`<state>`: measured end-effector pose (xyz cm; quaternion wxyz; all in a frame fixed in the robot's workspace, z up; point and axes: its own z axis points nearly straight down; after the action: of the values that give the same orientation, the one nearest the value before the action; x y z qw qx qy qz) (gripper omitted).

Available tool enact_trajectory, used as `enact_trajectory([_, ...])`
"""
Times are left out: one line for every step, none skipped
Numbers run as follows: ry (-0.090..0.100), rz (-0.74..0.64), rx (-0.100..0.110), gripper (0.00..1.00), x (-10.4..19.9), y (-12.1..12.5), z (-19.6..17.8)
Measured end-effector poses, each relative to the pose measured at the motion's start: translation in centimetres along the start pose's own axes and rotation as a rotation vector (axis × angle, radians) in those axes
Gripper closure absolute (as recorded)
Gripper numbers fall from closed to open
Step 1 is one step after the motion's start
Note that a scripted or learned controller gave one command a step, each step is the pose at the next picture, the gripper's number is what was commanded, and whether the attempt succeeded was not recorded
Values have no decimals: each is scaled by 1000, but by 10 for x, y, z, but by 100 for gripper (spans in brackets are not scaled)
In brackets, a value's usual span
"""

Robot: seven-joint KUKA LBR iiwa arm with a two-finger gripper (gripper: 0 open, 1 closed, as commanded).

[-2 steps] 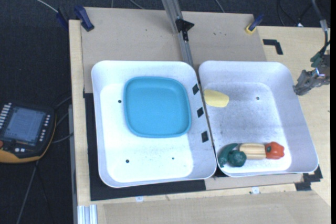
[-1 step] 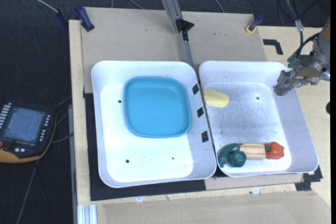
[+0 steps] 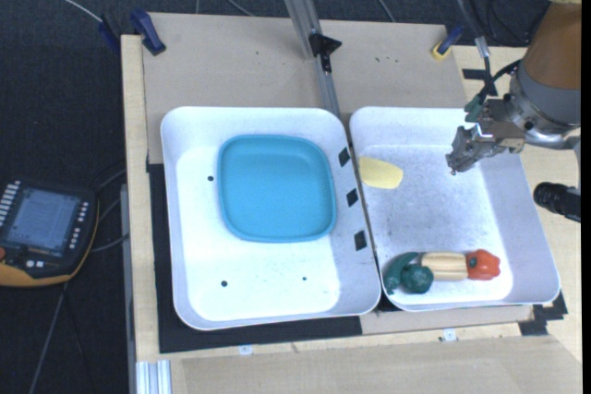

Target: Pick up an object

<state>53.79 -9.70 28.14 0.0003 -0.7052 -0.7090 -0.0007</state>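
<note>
Three objects hug the right bin's edges; gripper, finger state unclear, may strike a wall reaching the chip.

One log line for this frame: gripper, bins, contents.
gripper: over right bin, nothing seen held | right bin: yellow piece, green-tan-red toy | left bin: blue plate

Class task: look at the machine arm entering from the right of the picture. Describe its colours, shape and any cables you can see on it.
The arm is a thick rounded column, orange-brown above with a grey band at the wrist. A yellowish ring tops it near the frame's corner. Thin dark cables run along its left side. At its end sits a small dark-grey metal pincer, blocky and angular, with a tiny green spot on its mount.
</note>
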Motion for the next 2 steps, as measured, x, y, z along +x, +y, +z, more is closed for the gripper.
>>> enact_trajectory([0,1,0,100,51,-4,-1])
enact_trajectory([-1,2,2,100,98,-12,19])
